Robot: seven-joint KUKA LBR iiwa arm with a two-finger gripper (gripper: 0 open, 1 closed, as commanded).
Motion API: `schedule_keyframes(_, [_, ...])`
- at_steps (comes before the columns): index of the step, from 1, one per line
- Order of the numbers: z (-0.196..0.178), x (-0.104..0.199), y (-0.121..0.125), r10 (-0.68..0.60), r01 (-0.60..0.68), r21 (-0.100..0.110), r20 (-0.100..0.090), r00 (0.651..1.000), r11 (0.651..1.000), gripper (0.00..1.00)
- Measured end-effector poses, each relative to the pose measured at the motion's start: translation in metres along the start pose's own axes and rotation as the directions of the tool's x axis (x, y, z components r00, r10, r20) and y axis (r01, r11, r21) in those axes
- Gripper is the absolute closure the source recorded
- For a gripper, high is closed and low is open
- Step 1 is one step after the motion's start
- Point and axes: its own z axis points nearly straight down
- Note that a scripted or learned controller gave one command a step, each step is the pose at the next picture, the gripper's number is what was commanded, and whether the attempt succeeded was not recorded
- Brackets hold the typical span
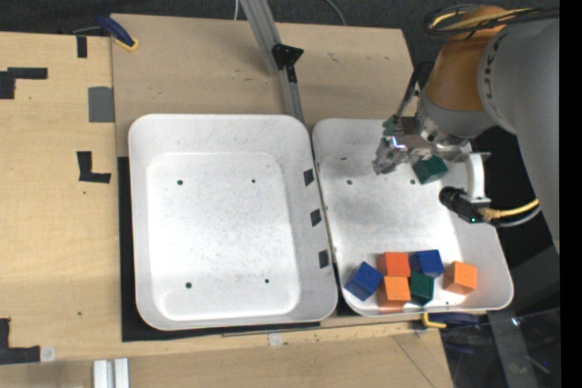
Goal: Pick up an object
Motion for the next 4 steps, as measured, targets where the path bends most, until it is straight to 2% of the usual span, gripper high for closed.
schedule_keyframes(2, [-0.073,-0.004,0.004,0.0,0.0,0.0,0.0,1.0,1.0,1.0])
schedule_keyframes(4, [-0.087,0.112,0.03,-0.005,0.005,0.003,-0.002,1.0,1.0,1.0])
